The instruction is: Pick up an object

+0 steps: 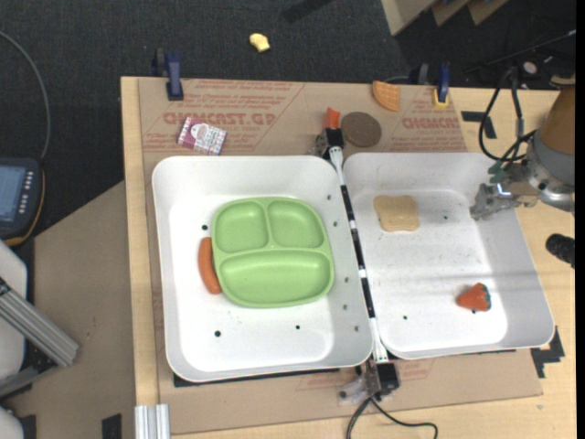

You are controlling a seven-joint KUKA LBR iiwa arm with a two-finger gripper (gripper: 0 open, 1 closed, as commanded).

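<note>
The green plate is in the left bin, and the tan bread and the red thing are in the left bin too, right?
Not quite. The green plate is in the left bin, but the bread and the red thing lie in the right bin, as the camera view shows.

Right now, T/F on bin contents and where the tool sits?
1. The green divided plate lies in the left bin. True.
2. The tan bread slice lies in the left bin. False: it lies in the right bin.
3. An orange sausage lies against the plate's left edge. True.
4. The tool is over the red piece. False: it is at the right bin's upper right edge, apart from it.
5. The plate holds food. False: its compartments are bare.
</note>
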